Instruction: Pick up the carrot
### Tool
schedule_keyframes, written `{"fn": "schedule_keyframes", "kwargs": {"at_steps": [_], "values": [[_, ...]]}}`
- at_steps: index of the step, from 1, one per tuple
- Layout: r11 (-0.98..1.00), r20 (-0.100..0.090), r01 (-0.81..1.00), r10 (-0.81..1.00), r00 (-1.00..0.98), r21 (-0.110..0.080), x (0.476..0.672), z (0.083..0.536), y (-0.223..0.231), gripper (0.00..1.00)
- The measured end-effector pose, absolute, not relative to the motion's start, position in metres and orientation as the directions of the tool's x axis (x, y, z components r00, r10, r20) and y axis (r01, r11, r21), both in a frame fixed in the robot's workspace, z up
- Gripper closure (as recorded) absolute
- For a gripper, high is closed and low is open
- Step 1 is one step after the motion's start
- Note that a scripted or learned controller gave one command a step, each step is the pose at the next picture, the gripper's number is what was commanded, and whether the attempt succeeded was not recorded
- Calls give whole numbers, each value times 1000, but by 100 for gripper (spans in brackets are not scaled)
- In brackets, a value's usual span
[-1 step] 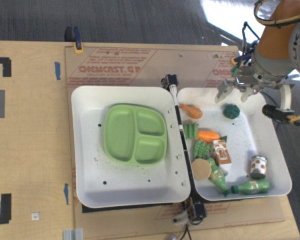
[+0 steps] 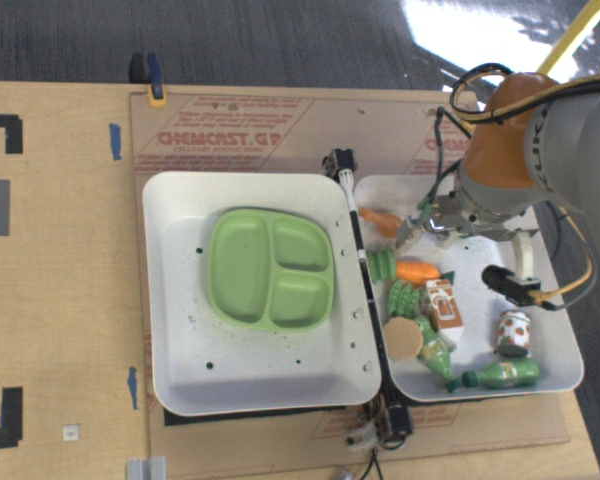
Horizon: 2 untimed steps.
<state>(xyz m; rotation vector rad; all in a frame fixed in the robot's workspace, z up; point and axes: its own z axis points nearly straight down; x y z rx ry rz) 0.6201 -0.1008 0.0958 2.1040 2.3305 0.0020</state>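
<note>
Near the right bin's left wall: carrot [image 2: 417, 271], lying flat among other toy food.
Claw [image 2: 425, 223]: just above the carrot, holding nothing; can't tell how wide.
Do well: drop straight down, pinch across its middle.
Watch: box [image 2: 442, 304] touching it.

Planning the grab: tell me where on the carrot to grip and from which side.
Grip the carrot across the middle of its orange body, coming down from above. It lies flat, roughly left to right in the right bin, with its green top toward the divider and other items crowded just below it.
</note>
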Motion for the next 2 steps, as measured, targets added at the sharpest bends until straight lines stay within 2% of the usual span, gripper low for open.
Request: {"fn": "schedule_keyframes", "kwargs": {"at_steps": [1,2], "values": [[28,-2,999,1000,-28,17,556,91,-95,0],[18,-1,1000,1000,-18,20,531,91,-102,0]]}}
